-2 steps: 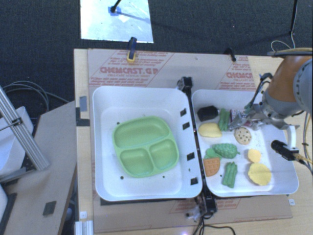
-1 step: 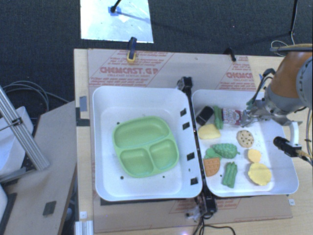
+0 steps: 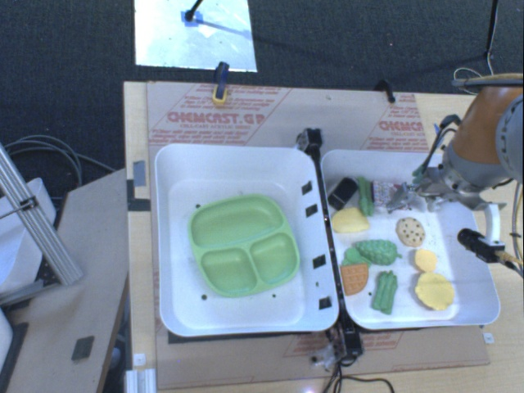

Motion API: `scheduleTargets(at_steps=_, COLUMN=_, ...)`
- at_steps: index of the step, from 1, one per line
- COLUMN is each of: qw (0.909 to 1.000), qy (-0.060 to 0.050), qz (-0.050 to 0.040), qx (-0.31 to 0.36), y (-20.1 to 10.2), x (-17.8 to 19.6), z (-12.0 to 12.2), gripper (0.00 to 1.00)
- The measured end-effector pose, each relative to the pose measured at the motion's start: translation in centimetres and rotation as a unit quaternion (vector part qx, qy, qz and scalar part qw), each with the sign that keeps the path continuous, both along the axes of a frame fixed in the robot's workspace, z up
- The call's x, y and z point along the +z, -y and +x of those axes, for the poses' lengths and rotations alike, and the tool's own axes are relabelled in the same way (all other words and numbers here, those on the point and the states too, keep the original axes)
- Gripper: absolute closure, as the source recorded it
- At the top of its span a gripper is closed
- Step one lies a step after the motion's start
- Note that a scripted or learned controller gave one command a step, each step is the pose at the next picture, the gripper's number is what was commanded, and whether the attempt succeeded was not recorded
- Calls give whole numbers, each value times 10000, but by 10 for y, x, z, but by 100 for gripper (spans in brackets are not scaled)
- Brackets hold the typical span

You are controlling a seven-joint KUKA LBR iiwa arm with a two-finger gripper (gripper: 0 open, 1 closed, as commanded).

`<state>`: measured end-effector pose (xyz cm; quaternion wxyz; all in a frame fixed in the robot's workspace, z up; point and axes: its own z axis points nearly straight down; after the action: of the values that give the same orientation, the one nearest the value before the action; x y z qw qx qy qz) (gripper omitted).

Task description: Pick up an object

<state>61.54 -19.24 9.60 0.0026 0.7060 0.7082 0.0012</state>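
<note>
1. Nearest the camera, a green toy vegetable and a yellow piece lie at the right bin's front.
2. Approach step, I judge: the gripper hangs low at the bin's back, its state impossible to tell.
3. Next it must settle over one item; the cookie lies just beside it, frontward.

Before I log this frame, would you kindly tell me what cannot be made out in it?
- Two-finger gripper, camera view: its tips blur into a small grey object beneath, so open or shut is unclear.
- That small grey object in the right white bin: too small and blurred to identify.
- Grey arm with orange band: cut off by the right edge.
- Small black object by the bins' divider: shape unclear.
</note>
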Motion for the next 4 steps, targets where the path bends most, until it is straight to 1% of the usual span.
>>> scheduleTargets(at_steps=1, qw=10000, qy=-51, qz=20, qx=-23, y=-7, x=-13, z=-71, gripper=0)
scheduleTargets(at_steps=2, qw=10000, qy=25, qz=0, qx=33, y=-33, x=-10, z=20, gripper=0)
scheduleTargets(at_steps=3, qw=10000, qy=-38, qz=9, qx=18, y=-30, x=0, z=15, gripper=100)
scheduleTargets(at_steps=4, qw=10000, qy=-43, qz=7, qx=24, y=-30, x=-1, z=15, gripper=0)
